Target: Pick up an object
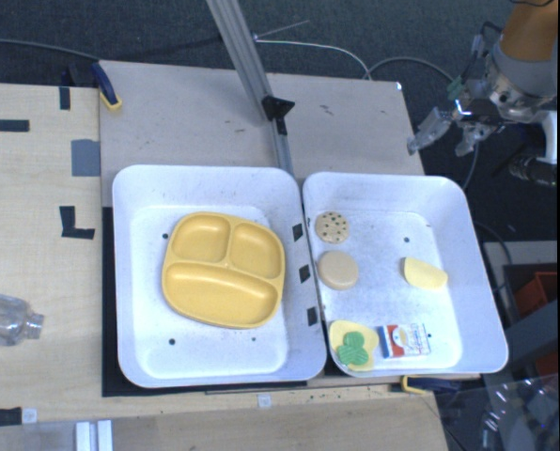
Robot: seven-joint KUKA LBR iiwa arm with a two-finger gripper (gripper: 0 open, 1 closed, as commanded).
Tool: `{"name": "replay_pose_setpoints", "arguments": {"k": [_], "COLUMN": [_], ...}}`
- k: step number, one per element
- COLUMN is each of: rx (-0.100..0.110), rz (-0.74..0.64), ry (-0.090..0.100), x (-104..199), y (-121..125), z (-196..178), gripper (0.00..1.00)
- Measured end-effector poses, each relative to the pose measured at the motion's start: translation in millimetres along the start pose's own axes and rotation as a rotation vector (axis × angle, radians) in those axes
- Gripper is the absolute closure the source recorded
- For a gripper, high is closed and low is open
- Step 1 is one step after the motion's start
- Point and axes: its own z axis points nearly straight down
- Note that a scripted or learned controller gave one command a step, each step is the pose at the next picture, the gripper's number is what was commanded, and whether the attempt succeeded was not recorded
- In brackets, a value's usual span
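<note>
Camera view shows your tool [446,132] at the upper right of the frame, fingers spread wide and holding nothing, outside the right bin [468,205]. The yellow wedge [424,273] lies in that bin, below and slightly left of the tool.

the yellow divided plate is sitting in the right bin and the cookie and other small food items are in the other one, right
Not quite. The camera view shows the yellow divided plate in the left bin, not the right one. The cookie and the other small food items lie in the right bin.
</note>
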Motion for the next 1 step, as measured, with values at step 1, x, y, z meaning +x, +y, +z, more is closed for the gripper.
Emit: {"name": "replay_pose_setpoints", "arguments": {"k": [1], "rx": [0.010], "rz": [0.002], "ry": [0.004], "x": [-0.2], "y": [-56.4], "z": [126.7], "gripper": [0.00]}}
